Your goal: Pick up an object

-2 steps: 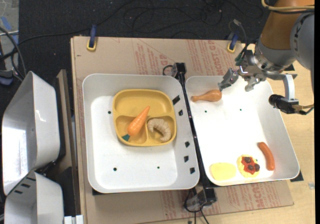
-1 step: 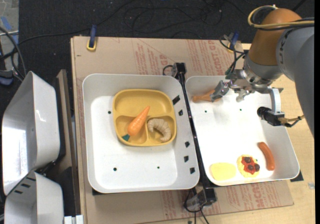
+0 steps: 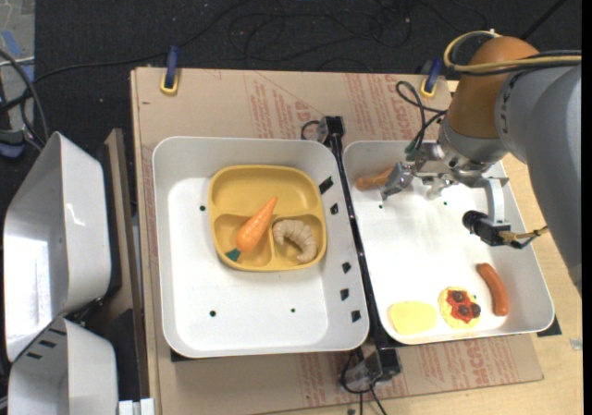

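Note:
My gripper (image 3: 413, 179) hangs low over the back left part of the right bin (image 3: 435, 247), under the grey arm with its orange band. Just to its left, a small brown sausage-like piece (image 3: 372, 179) lies on the bin floor by the back left corner, close to the gripper's tip; whether they touch I cannot tell. At the right bin's front lie a flat yellow disc (image 3: 413, 316), a small pizza-like toy (image 3: 460, 306) with red and dark toppings, and a red-orange sausage (image 3: 494, 288) along the right wall.
The left bin (image 3: 185, 302) bears a yellow divided plate (image 3: 227, 187) with an orange carrot (image 3: 256, 224) and a pale curled shrimp-like piece (image 3: 298, 238) in it. Black clips line the wall between the bins. Cables run across the dark floor behind the bench.

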Motion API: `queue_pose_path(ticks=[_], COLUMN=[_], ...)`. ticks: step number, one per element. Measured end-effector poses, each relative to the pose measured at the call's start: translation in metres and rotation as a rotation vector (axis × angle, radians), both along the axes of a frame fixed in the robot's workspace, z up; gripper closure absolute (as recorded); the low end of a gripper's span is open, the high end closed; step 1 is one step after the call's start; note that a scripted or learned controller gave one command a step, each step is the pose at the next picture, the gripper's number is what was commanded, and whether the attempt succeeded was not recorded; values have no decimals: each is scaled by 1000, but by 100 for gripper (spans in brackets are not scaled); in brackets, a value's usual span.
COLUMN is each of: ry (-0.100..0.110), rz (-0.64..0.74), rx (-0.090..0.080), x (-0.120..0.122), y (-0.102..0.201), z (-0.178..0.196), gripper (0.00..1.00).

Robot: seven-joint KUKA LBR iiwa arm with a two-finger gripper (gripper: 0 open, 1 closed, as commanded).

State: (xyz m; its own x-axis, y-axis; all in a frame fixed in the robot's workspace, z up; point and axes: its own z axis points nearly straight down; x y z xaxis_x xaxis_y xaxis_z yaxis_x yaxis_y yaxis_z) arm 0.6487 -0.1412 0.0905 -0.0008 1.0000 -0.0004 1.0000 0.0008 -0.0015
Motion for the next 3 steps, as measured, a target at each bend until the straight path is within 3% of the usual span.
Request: queue_pose_path(ticks=[1, 2, 3], ry=[-3, -8, -7], rz=[0, 3, 2], rx=[0, -1, -1], x=[1, 4, 5], y=[0, 1, 1], z=[13, 77, 113], gripper=[100, 100, 100])
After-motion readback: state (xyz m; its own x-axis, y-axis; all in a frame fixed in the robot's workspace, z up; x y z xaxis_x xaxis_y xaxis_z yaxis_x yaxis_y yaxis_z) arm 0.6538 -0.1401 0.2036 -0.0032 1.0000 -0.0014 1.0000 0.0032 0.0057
